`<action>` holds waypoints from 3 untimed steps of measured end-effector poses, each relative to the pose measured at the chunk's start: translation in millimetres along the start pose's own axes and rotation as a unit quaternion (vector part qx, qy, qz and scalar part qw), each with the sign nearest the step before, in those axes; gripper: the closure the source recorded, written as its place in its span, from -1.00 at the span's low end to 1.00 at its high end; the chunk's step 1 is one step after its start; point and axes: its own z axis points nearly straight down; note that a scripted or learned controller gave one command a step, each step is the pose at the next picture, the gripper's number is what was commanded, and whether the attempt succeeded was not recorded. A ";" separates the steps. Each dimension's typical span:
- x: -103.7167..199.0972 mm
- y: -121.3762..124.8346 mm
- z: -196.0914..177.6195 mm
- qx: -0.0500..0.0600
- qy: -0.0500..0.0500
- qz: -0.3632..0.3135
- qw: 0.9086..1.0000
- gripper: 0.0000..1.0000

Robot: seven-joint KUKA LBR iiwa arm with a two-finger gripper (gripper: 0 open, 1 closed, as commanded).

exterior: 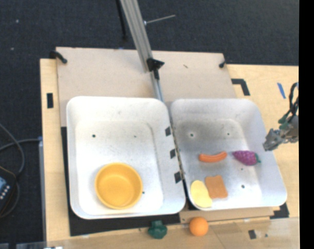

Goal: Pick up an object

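Left bin [84, 113]: a yellow bowl [118, 185] sits upright in its near part, closer to the front wall than the back. A slanted metal rail [138, 32] comes down from the top and ends at the seam between the bins.

On the bench [50, 227] in front of the bins: small green object [157, 230], and just right of it an orange ball [199, 226], both outside the bins.

Right bin [214, 113] holds four pieces: a pale yellow piece [200, 193] by the front-left corner, touching a tan-orange toast-like slab [216, 187] on its right; an orange sausage-shaped piece [213, 157] near the middle; a purple item [246, 157] just right of it, a small gap between them.

The gripper [281, 136] is at the far right, over the right bin's right rim, near the purple item but apart from it. Nothing visibly held. Whether the pincer is apart or together: cannot tell, too small and dark.
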 end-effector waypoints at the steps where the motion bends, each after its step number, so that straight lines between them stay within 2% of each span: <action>1: 40.9 11.3 10.5 0.000 0.001 -0.001 1.000 1.00; 3: 131.6 43.2 17.7 0.001 0.001 -0.001 1.000 1.00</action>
